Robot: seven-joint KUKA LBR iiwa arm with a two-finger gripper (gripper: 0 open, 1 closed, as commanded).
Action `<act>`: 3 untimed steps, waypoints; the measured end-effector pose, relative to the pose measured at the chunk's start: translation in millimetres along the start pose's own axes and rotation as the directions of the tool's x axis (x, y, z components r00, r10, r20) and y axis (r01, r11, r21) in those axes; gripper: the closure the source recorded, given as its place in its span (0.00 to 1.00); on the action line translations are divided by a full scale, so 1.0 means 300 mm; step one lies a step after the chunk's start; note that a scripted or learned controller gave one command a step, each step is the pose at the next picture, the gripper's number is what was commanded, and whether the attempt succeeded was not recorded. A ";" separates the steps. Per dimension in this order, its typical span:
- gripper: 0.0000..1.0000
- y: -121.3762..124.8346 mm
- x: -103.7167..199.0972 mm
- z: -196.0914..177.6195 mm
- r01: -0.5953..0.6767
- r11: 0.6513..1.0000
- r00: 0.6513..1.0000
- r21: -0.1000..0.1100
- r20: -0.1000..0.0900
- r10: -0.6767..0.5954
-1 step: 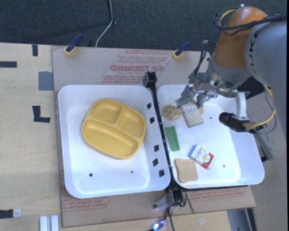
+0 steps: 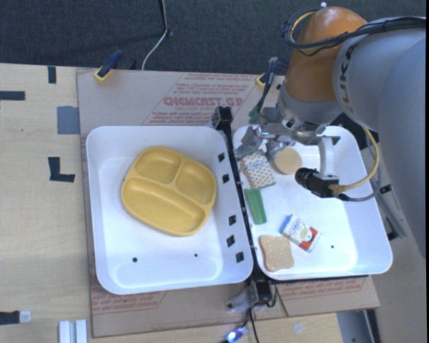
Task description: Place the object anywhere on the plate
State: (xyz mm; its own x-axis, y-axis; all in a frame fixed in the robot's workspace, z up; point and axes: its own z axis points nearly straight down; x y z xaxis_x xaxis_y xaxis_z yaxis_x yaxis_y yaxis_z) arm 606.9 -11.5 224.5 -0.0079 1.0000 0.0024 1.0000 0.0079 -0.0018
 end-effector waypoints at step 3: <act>1.00 0.071 0.550 0.014 -0.001 1.000 1.000 0.000 0.002 0.001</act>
State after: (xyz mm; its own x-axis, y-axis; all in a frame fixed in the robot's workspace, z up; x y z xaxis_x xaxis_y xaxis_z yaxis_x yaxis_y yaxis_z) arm 626.8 153.6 220.8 -0.0066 1.0000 0.0004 1.0000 0.0066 -0.0017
